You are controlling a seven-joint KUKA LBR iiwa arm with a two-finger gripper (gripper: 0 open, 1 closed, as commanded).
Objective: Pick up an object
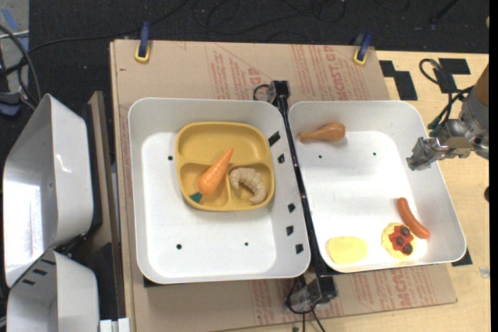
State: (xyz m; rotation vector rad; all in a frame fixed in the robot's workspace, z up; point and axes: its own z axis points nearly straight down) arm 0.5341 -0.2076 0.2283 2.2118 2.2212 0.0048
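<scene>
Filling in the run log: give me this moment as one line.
gripper: over right white bin's right rim | holding: nothing seen | nearest: red toy sausage | yellow divided plate: left bin

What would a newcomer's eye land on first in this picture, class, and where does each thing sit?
Most striking is the yellow plate in the left bin, with a carrot and a shrimp on it. In the right bin lie a drumstick at the top and a sausage near the lower right corner. The gripper hangs at that bin's right rim.
</scene>
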